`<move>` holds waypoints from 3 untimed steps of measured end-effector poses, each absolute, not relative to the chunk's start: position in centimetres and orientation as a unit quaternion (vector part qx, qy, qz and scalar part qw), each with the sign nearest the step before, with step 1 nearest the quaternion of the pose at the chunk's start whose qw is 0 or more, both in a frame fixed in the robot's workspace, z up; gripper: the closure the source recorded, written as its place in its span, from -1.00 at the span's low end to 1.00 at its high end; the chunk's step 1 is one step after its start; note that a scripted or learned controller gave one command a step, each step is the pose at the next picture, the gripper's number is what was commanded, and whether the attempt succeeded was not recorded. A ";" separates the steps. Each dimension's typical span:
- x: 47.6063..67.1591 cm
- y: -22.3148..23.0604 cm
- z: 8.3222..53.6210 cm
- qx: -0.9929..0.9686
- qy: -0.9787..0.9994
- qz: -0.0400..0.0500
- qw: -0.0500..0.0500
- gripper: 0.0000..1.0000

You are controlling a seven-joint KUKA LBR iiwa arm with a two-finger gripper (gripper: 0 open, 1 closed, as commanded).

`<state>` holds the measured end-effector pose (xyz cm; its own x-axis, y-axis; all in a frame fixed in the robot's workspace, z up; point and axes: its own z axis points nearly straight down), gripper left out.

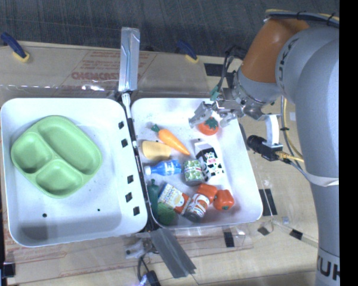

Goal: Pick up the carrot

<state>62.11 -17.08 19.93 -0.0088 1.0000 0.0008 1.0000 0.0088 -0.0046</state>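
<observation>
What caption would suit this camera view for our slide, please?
Gripper hovers over a small red toy, right of the carrot in the right bin.

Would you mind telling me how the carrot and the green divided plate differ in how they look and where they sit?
The carrot is orange, long and tapered; the green divided plate is broad and rounded. The carrot lies in the right bin among other items; the plate sits alone in the left bin. Both rest flat.
</observation>
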 end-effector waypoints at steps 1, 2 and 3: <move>60.8 -11.9 9.2 -0.721 -0.693 0.001 0.001 -1.00; 60.8 -11.9 10.1 -0.720 -0.694 0.002 0.002 1.00; 65.0 -5.2 19.4 -0.717 -0.697 -0.001 0.000 1.00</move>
